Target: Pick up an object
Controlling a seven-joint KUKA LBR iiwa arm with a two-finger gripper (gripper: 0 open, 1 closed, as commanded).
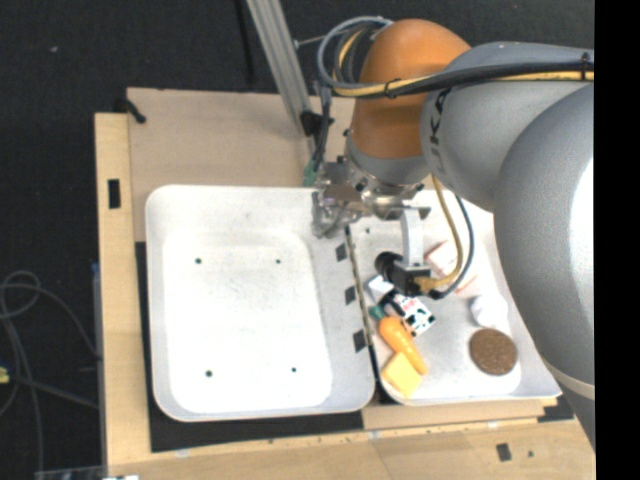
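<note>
Grey arm (520,148) with orange band, reaching in from the right and covering much of the right bin's far end. Tan counter (200,138) beneath, bearing both bins. Left white bin (240,298) beside the right white bin (525,388), rims touching.

Gripper (330,208) low over the shared rim at the far end; spread or pressed together, impossible to tell.

Objects for picking all in the right bin's near half: brown disc (493,351) lying flat toward the right; yellow block (403,375) at the near left corner, touching an orange carrot toy (398,336); black-and-white dotted cube (419,317) just beside the carrot; small white piece (483,311) just beyond the disc.
</note>
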